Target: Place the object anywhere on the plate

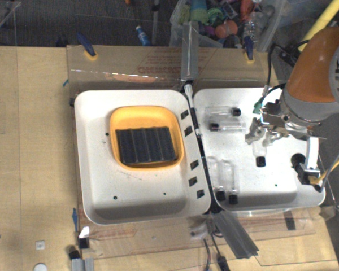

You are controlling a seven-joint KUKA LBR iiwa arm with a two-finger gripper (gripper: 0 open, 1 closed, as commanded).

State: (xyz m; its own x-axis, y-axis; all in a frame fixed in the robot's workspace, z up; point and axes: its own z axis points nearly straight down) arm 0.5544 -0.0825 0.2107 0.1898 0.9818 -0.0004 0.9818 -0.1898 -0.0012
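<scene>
A yellow plate [146, 116] sits in the left bin [96, 196]. A dark ribbed rectangular block [146, 145] lies flat on the plate and covers most of its middle. My gripper [261, 138] hangs over the upper middle of the right bin [271, 193], well right of the plate. Just below it on the bin floor is a small black piece [260, 161]. I see nothing clearly held in the gripper.
A clear tube with black ends [224, 121] lies near the right bin's back left. A second clear piece with black caps [226, 180] lies near its front left. The divider with black clips [193, 151] separates the bins. A crate of toys [226, 7] stands behind.
</scene>
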